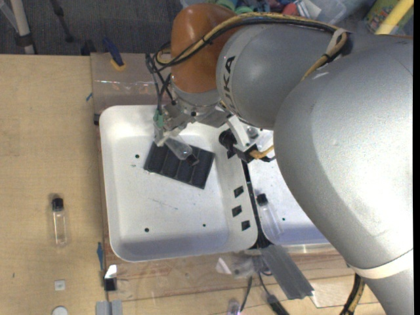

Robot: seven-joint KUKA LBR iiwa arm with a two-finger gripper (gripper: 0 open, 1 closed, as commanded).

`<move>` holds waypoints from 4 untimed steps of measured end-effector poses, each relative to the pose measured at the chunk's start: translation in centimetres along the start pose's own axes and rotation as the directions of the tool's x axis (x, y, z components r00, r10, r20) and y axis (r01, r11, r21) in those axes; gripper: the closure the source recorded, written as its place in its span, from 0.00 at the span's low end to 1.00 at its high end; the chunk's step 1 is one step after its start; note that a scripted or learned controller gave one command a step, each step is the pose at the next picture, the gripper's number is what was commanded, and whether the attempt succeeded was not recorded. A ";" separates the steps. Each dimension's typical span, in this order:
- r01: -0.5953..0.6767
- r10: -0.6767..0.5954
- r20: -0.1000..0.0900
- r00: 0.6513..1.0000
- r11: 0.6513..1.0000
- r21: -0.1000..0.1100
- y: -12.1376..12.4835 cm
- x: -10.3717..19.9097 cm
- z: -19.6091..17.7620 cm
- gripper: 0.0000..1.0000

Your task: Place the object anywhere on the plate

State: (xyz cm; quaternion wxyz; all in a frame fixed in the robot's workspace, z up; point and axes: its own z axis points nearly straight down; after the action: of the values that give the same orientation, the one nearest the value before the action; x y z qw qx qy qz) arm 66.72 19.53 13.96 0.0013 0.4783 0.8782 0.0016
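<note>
Dark plate [179, 164] in left bin [131, 195], perhaps tilted

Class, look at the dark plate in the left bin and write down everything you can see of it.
The plate is a flat, dark, roughly rectangular slab, matt black by its look, with faint lines running across it. It lies tilted relative to the bin's edges on the floor of the left white bin, in its upper middle part. A small clear, tube-like object rests at its upper edge, directly beneath the gripper. Whether the gripper touches the plate cannot be told.
</note>
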 end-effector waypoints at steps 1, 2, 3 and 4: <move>-0.110 0.110 0.000 0.994 0.994 -0.008 0.0 -0.5 4.6 1.00; 0.235 -0.235 0.000 0.972 0.972 0.000 -2.5 -3.8 0.7 1.00; -0.129 0.129 0.000 0.992 0.992 0.002 -5.4 1.4 -11.0 1.00; -0.394 0.394 0.000 0.919 0.919 0.008 -6.4 4.1 -3.7 1.00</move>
State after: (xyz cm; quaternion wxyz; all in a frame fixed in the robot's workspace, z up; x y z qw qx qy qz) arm 59.12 19.54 17.63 -0.0014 0.6450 0.7642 -0.0013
